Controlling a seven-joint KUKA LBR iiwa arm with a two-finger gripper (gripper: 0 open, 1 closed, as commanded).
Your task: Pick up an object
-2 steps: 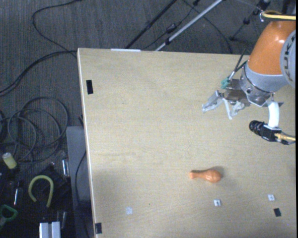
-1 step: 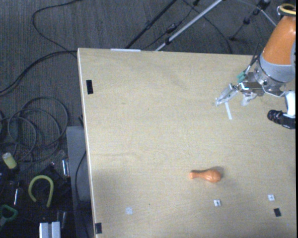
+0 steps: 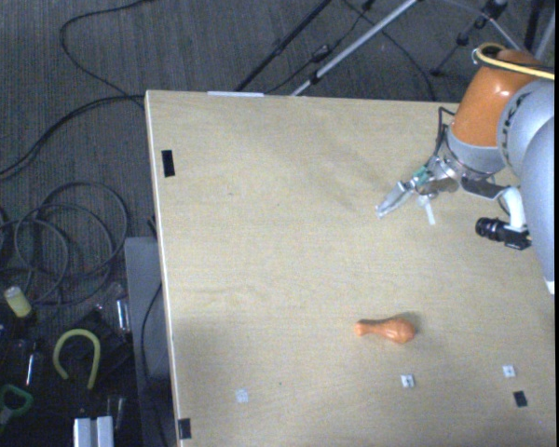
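An orange drumstick-shaped object (image 3: pixel 388 329) lies on its side on the tan benchtop (image 3: pixel 279 250), toward the front right. My gripper (image 3: pixel 406 213) hangs over the right part of the bench, well behind the orange object and apart from it. Its two thin fingers (image 3: pixel 389 203) are spread, one pointing left and one pointing down, with nothing between them. The grey arm with its orange band (image 3: pixel 489 101) comes in from the right edge.
Small white markers (image 3: pixel 407 380) and a black mark (image 3: pixel 520 399) sit near the front right. A black tape strip (image 3: pixel 168 163) marks the left side. Cables (image 3: pixel 56 240) lie on the floor past the left edge, and stand legs (image 3: pixel 373 26) cross behind the bench.
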